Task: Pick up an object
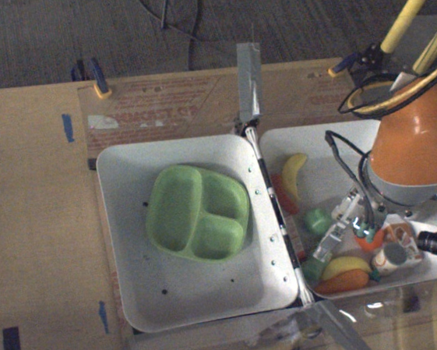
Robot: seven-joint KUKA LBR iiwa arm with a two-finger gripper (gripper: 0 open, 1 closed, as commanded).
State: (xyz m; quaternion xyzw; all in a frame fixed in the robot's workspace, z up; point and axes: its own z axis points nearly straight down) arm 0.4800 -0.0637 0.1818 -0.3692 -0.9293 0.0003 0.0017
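The pick looks unfinished: the gripper [348, 224] hangs low in the right bin [315, 140], fingers apparently spread with nothing between them, the green toy [316, 220] just at its nine o'clock and a yellow banana [346, 265] at six.

A green divided plate [199, 213] lies in the left bin [138, 297]. In the right bin [316, 139], the gripper [341, 223] hangs low over a banana [292, 174], a green cup [316, 221], and a yellow and orange toy [344, 273] near the front edge.
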